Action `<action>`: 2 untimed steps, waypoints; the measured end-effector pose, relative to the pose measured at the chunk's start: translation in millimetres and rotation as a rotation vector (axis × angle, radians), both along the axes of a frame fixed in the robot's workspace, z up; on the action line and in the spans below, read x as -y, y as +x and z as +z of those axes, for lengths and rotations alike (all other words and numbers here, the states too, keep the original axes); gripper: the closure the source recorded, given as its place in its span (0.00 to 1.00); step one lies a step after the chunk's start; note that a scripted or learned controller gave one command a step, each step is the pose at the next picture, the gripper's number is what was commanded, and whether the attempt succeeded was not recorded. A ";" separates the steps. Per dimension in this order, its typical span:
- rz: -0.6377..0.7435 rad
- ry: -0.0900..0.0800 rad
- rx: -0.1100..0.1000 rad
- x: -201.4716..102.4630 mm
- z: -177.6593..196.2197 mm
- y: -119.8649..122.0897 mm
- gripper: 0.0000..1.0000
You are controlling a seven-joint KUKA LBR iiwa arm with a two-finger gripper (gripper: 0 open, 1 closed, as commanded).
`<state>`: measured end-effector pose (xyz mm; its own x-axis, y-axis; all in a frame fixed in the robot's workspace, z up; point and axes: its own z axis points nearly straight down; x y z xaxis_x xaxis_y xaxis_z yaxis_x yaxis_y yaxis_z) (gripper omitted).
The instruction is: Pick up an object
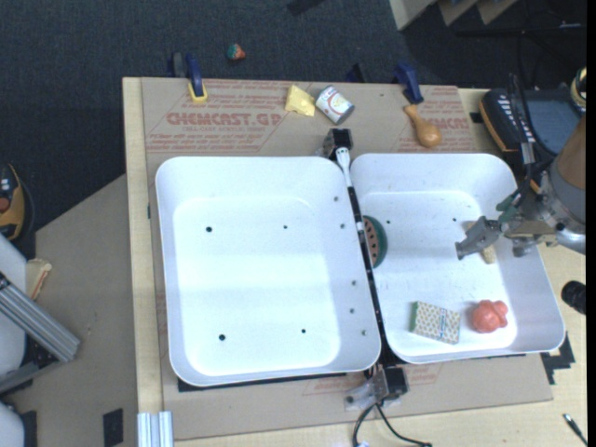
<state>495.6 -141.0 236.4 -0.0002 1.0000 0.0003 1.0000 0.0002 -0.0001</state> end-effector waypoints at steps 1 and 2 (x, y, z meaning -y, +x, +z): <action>0.000 -0.001 0.003 0.1 10.6 0.7 1.00; 0.001 -0.006 0.021 6.4 213.8 -15.8 1.00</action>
<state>479.9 -147.5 450.2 -0.0016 1.0000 -0.0059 0.9998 0.0017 0.0211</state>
